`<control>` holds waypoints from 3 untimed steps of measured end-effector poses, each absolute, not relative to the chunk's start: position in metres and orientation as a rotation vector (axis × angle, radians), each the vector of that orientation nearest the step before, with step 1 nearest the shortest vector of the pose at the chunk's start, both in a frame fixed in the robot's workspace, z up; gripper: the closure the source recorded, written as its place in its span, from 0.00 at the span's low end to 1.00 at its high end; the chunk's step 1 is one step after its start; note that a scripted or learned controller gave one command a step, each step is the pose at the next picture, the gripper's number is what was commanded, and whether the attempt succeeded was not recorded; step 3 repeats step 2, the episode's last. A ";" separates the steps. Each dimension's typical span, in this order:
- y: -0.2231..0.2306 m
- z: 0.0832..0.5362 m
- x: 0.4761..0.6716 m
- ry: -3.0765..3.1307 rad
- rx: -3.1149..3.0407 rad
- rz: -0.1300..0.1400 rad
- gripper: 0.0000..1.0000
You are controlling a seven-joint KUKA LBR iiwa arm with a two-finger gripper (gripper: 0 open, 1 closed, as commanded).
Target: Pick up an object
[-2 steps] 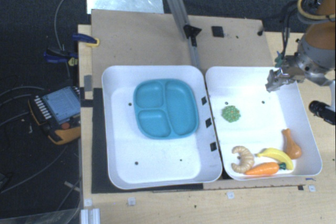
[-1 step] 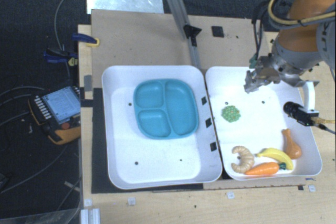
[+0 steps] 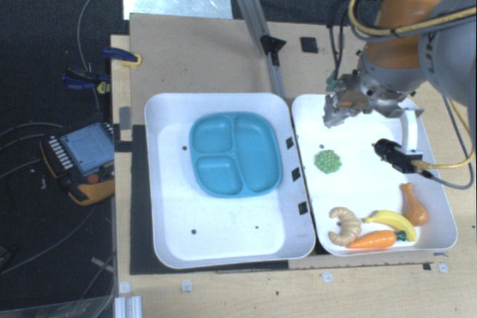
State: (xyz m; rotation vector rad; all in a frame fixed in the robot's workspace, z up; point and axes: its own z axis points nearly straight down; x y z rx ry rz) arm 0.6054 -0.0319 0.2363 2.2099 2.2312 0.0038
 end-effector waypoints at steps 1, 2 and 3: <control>0.025 0.225 0.606 2.233 2.211 0.003 1.00; 0.076 0.216 0.608 2.232 2.210 0.004 1.00; 0.076 0.216 0.608 2.232 2.210 0.004 1.00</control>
